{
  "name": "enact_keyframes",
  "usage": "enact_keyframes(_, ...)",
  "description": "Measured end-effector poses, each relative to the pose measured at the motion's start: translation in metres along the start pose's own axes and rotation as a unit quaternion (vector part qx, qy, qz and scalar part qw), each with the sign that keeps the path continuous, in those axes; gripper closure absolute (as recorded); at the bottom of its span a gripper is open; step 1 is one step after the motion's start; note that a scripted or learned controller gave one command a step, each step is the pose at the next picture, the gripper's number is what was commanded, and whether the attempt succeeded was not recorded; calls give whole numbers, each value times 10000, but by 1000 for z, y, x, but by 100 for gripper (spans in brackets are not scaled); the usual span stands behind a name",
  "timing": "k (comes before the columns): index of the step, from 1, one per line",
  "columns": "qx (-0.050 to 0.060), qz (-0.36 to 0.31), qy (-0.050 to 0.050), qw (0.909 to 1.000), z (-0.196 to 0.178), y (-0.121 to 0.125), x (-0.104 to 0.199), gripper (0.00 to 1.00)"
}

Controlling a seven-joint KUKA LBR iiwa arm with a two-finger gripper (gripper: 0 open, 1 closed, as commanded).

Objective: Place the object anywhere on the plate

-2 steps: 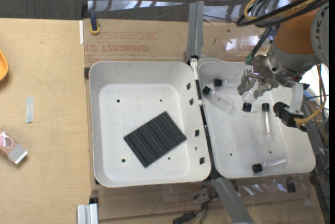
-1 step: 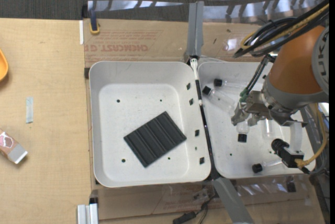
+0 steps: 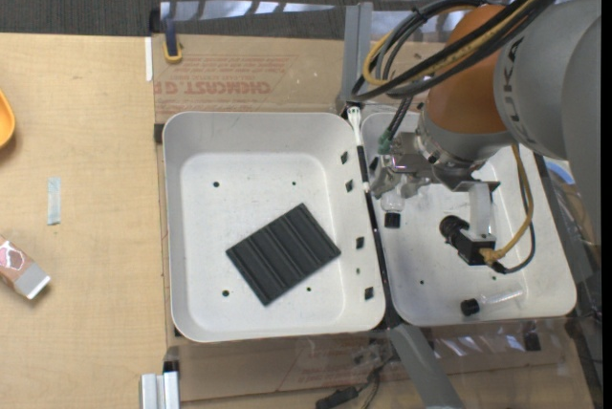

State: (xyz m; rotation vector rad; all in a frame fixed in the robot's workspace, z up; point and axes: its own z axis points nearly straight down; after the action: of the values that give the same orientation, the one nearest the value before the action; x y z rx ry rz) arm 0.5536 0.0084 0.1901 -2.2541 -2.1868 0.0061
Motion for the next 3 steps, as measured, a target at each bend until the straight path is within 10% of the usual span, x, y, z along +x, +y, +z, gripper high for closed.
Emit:
enact_keyframes(1, -3, -1334, 1, 9911, -16, -15, 57, 100)
enact_keyframes(2, -5, -1333, 0, 9911, -16, -15, 57, 0)
enact_keyframes(3, -9, -1293, -6, 9916, -96, 1, 119, 0)
